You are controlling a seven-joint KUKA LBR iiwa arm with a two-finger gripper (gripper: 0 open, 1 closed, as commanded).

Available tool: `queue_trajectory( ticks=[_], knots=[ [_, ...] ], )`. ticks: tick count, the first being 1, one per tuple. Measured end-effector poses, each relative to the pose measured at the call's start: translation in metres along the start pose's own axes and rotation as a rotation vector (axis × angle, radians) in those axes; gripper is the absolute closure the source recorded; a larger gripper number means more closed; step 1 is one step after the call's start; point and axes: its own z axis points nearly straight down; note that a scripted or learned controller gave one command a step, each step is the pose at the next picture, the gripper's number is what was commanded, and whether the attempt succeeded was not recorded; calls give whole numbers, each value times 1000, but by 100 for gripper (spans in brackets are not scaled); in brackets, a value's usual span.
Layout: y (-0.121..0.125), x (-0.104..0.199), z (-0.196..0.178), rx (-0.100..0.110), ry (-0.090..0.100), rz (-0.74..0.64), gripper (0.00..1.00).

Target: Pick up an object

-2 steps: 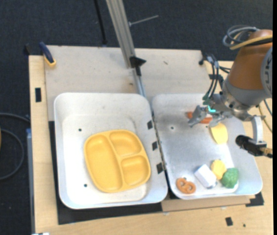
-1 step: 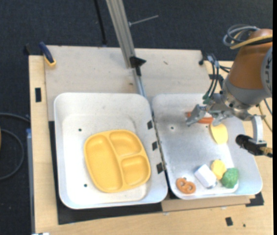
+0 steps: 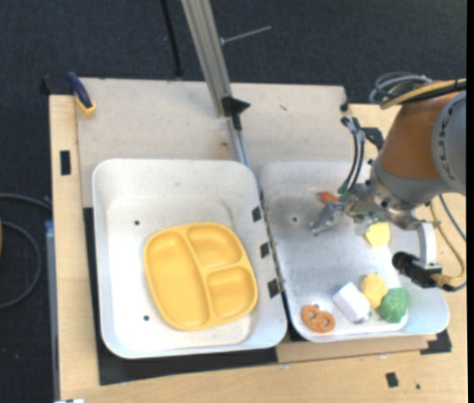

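Camera view looks down on the tabletop [image 3: 153, 124] with two white bins side by side. The left bin [image 3: 119, 200] has a yellow divided tray [image 3: 200, 274] sitting in it, long side running roughly from upper left to lower right. The right bin [image 3: 299, 250] holds the small stuff: a pretzel-looking orange piece [image 3: 318, 318], a white block [image 3: 352, 301], a yellow rounded thing [image 3: 373, 289] and a green lump [image 3: 393, 306] all bunched near the bottom edge, plus a yellow chunk [image 3: 377, 235] higher up. The tool [image 3: 327, 220] hangs low over the right bin, pointing left, just beside that yellow chunk; can't tell how wide it's spread, and nothing visibly sits in it.
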Motion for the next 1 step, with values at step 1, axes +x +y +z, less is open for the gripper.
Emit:
queue_trajectory(
  ticks=[1],
  knots=[
    [-1,-1,53,0,0,1,0]
  ],
)
